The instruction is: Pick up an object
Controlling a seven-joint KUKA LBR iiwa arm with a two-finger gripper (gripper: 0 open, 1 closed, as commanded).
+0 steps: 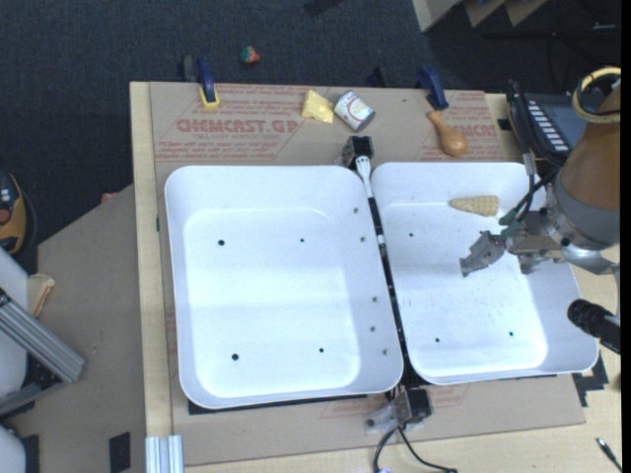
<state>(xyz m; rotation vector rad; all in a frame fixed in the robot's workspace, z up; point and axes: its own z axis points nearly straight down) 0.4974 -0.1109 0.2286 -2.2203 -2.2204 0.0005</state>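
Overhead, two white bins (266, 382), one tan cone (475, 205), gripper (480, 256) nearby

yellow wedge (317, 107), wooden spoon (448, 133)

The grey arm with the orange band (596, 180) was cut off by the right edge, so its upper part was not seen. The dark two-finger gripper (480, 255) was too small and blurred for the set of its fingers to be told. The right rim of the right shallow white bin (463, 358) was partly hidden under the arm. A small coloured object (250, 55) on the far dark floor was too tiny to be identified.
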